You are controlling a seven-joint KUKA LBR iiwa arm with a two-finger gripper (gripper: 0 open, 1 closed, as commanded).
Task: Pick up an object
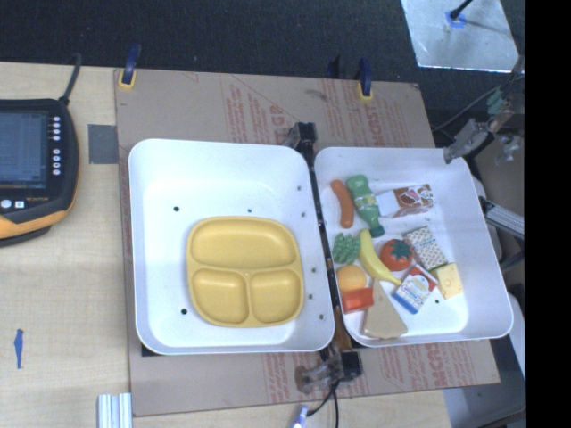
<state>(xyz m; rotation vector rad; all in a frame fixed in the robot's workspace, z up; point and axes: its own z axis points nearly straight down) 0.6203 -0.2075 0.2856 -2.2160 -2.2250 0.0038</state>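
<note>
The right white bin [486, 315] holds several toy foods close together. An orange-red sausage [342, 203] lies at the far left, beside a green bottle [361, 200] and a brown-and-white packet [412, 199]. Nearer the middle are a green broccoli [346, 246], a yellow banana [376, 261], a red tomato [396, 254] and a patterned packet [425, 245]. Toward the front lie an orange fruit [352, 277], a red block [358, 299], a tan bread wedge [384, 319], a small blue-and-red carton [411, 291] and a yellow cheese piece [449, 280].
The left white bin [152, 239] holds a yellow divided plate [244, 268]. Both bins sit on brown cardboard [223, 105]. A handheld control pad [31, 168] lies at the far left. Grey metal hardware [477, 132] stands off the right bin's far right corner.
</note>
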